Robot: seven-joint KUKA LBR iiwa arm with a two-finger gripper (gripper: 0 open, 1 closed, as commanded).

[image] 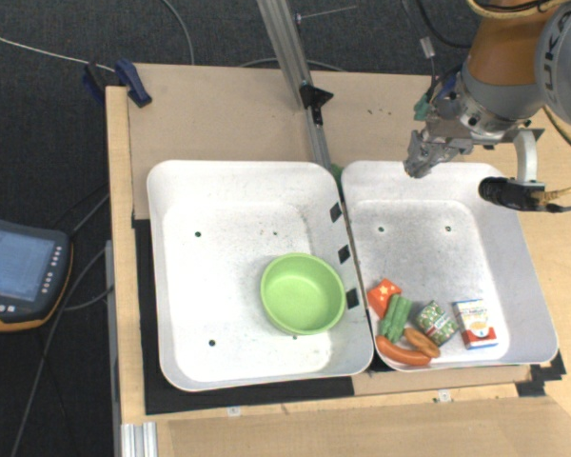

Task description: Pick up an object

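Note:
My gripper [419,163] hangs over the far rim of the right bin [514,255], well away from the objects, with nothing seen between its fingers. At the near edge of that bin lie a red block [383,294], a green pepper-like piece [396,317], an orange-red sausage shape [403,352], an orange carrot-like piece [423,341], a green patterned packet [437,323] and a small white-and-orange carton [474,323]. A light green bowl [302,293] sits in the left bin [181,255], near its right side.
A slanted metal pole [290,55] rises behind the gap between the bins. Black clips [343,252] line the shared rim. A handheld pendant [19,272] lies at the far left, off the bench. Cables trail over the dark floor behind.

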